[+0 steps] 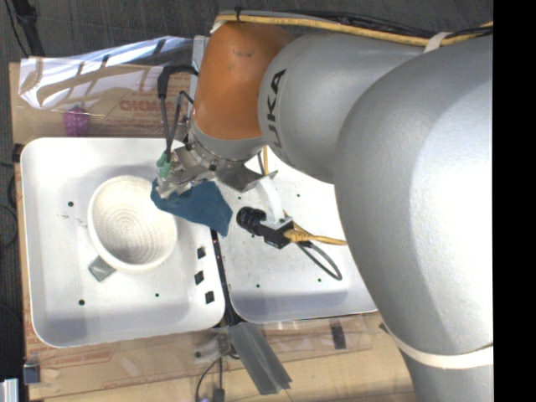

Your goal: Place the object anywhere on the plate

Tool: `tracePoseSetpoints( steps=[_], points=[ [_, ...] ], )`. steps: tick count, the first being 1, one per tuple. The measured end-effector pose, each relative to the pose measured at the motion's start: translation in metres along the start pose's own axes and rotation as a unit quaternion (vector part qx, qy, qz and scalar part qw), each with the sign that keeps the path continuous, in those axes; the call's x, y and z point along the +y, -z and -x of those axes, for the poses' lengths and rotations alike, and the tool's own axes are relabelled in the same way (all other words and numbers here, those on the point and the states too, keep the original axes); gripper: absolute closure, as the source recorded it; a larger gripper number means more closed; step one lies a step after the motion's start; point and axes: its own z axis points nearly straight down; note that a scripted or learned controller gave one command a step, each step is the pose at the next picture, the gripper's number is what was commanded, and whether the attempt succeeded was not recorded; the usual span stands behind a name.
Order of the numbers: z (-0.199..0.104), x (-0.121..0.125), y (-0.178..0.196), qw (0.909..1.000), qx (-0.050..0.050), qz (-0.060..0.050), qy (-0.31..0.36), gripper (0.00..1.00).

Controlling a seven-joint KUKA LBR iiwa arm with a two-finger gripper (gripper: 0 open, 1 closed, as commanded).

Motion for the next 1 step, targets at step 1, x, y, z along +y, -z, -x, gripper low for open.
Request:
tracePoseSetpoints(
  steps=[1],
  points=[
    [-0.0446,0.0361,-0.1078,0.9964,0.0,-0.001,-0.085,1.0]
  ],
)
